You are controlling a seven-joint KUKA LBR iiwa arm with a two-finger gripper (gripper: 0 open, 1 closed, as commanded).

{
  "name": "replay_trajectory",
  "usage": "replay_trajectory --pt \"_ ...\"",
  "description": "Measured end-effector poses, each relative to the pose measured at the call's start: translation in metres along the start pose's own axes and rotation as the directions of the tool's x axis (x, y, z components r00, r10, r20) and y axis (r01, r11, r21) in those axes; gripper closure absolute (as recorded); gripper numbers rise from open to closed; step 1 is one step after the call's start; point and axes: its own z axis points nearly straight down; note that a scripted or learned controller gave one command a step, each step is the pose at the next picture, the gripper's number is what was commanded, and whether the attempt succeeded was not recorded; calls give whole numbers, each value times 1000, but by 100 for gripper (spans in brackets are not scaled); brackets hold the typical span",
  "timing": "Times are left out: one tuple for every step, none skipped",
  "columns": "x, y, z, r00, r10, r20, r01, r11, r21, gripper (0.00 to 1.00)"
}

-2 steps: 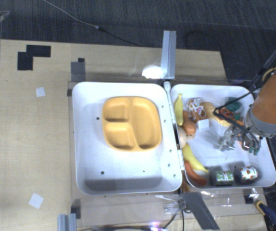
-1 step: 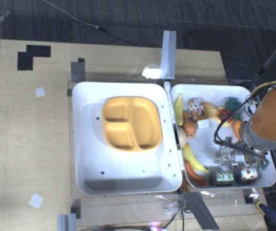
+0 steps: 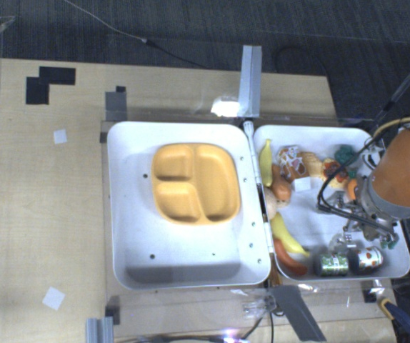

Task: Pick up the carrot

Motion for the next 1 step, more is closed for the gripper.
replay_trajectory --pt "6 -2 3 918 397 -20 -397 918 8 0"
